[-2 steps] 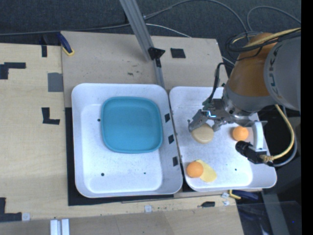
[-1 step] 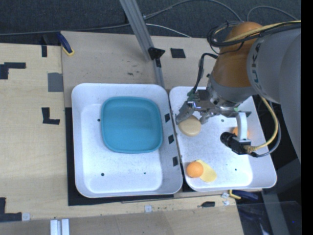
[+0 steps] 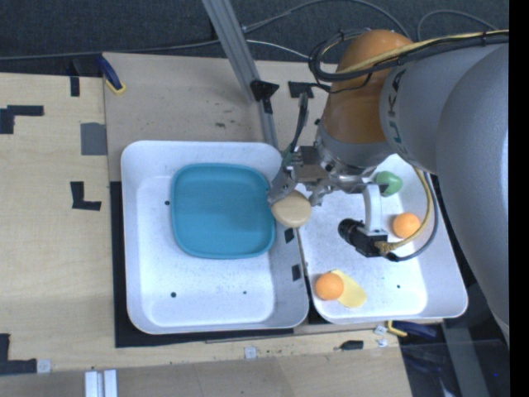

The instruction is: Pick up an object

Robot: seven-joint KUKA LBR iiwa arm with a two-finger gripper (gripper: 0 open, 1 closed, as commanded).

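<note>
The tan lump (image 3: 291, 213) is a smooth, rounded, slightly oval thing. Its long axis runs roughly left to right, and neither end is pointed enough to give it a heading. It sits over the strip where the two white bins meet, at about the middle of their shared edge, just right of the teal plate (image 3: 221, 209).

The left bin (image 3: 132, 165) carries that plate, a rounded square lying flat towards the bin's far side. In the right bin (image 3: 417, 281) an orange ball (image 3: 330, 285) lies near the front, touching a pale yellow piece (image 3: 354, 293). A second orange ball (image 3: 405, 224) lies farther back to the right, with a small green thing (image 3: 388, 183) beyond it. The bins stand on a black mat on a pale wooden desk (image 3: 50, 222) marked with bits of black tape. Dark carpet (image 3: 83, 15) with loose cables lies beyond the desk, and a slanted metal post (image 3: 235, 44) rises at the far side.

The gripper (image 3: 296, 198) hangs directly over the lump. Its jaws are clamped on the lump's upper part, one on each side, and the rounded lower half shows below them.
</note>
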